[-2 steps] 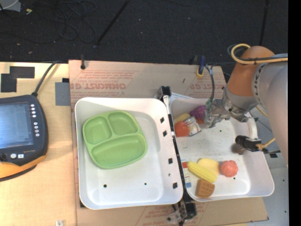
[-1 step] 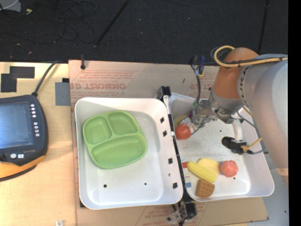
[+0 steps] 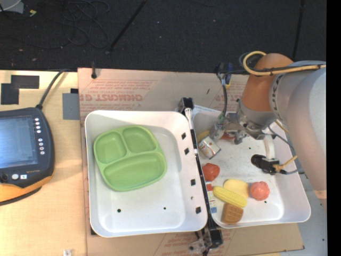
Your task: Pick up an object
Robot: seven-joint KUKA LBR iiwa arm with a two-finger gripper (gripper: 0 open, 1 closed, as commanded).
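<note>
Camera view: two bins [image 3: 101,196], one plate [image 3: 129,158].

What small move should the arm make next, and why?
Probably ease the gripper toward the small can lying just below-left of it in the right bin. It is the nearest object; the tomato and corn lie farther down.

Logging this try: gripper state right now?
Gripper: cannot be told; it sits low at the far end of the right bin, nothing visibly between its fingers.
</note>
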